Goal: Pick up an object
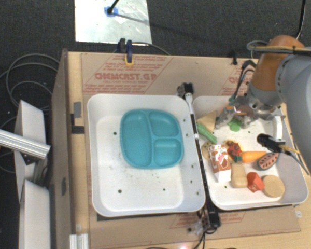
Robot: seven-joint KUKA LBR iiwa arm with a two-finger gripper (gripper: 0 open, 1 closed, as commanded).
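Camera view: arm [296, 82] enters from the right edge, orange band [276, 53] toward the upper right. Gripper [232, 115] is low over the upper part of the right bin [296, 192]. Whether the pincer is open or closed cannot be told; nothing can be seen held in it.

Right bin, contents:
- small green piece [238, 124] just beside the gripper, lower right of it; contact unclear
- pale wedge [209, 121] just left of the gripper
- green stick [206, 135] along the bin's left wall, tilted
- printed carton [218, 157] left of centre
- small red-and-orange piece [234, 148] right of the carton
- carrot [253, 156] lying across the middle
- brown oval [268, 161] at the carrot's right end
- beige block [238, 176], red block [254, 181] and tan disc [273, 186] in a row along the lower part

Left bin [145, 193]: one teal divided plate [151, 138], flat, near centre.

Bench: brown sheet with red print [129, 77] under both bins.
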